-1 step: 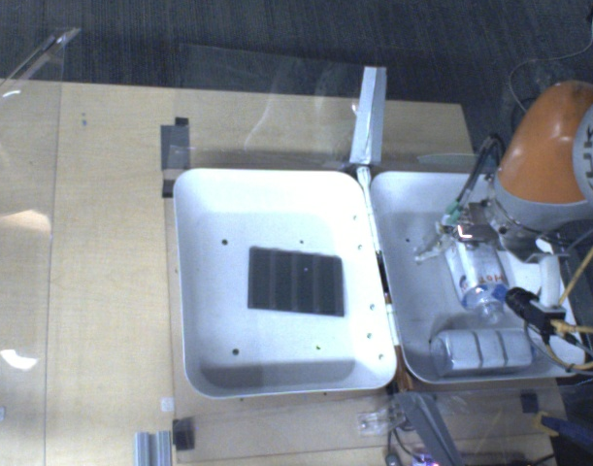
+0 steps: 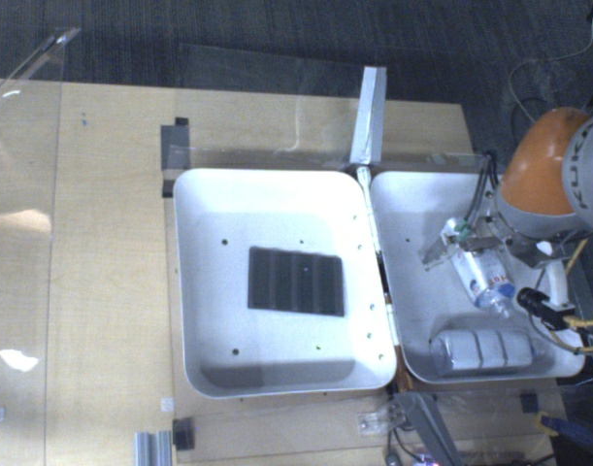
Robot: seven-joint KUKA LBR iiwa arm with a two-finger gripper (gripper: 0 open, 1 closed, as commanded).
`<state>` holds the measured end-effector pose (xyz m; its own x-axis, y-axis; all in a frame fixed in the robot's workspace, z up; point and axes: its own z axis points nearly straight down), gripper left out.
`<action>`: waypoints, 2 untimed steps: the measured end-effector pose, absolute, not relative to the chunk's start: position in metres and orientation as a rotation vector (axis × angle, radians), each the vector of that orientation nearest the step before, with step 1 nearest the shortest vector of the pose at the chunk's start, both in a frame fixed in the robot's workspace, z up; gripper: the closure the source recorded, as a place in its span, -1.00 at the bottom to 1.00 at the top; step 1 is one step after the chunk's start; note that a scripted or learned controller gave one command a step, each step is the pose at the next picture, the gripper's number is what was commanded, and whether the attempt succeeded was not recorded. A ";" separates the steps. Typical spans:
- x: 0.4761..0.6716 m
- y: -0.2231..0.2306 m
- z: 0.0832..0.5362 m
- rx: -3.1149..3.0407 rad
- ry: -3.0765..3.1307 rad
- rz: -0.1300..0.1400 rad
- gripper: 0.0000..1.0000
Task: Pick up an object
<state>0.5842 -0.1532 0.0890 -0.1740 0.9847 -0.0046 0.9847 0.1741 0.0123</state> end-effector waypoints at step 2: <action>0.637 -0.200 0.087 1.805 2.562 0.008 -1.00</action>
